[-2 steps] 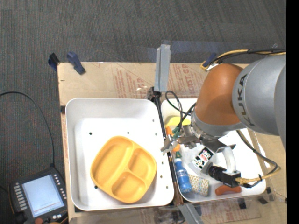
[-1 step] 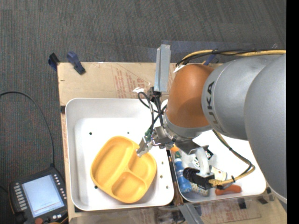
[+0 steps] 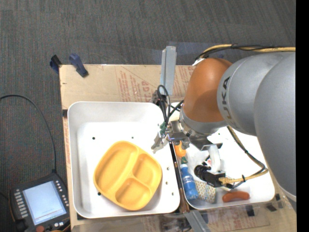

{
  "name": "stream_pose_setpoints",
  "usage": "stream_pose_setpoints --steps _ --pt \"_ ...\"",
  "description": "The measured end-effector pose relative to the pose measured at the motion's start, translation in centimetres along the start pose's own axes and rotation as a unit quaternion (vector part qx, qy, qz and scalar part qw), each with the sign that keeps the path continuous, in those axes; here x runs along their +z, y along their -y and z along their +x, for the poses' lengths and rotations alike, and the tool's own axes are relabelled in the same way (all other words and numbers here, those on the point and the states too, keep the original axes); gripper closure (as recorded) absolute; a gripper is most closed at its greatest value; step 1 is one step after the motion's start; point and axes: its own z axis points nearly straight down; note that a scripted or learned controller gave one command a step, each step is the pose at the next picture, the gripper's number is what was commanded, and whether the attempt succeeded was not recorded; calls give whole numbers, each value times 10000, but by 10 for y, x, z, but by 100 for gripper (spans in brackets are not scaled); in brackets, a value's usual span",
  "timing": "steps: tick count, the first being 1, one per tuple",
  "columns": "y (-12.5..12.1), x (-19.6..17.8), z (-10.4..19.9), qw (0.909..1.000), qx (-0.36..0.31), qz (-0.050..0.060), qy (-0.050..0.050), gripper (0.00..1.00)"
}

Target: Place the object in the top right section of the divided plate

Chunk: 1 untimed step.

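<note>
Just off the plate's (image 3: 126, 176) upper right rim, the gripper (image 3: 161, 140) hangs over the inner wall of the left bin (image 3: 77, 129). Whether it is wide or closed I cannot tell, and nothing shows in its grasp. Which object is meant is unclear. The likely ones lie in the right bin (image 3: 263, 190), right of the plate: an orange piece (image 3: 179, 151) nearest, a blue bottle (image 3: 188, 182) below it, and a red sausage (image 3: 235, 195) farthest out. The plate has 3 sections and sits turned, so the target is probably the small section nearest the gripper. To do this well, grip 1 object squarely, lift clear of both bin walls, then lower inside that section's ridges before letting go.
</note>
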Motion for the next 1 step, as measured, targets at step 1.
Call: stream_pose_setpoints --steps 1 --pt "51 0 23 9990 -440 5 -1 0"
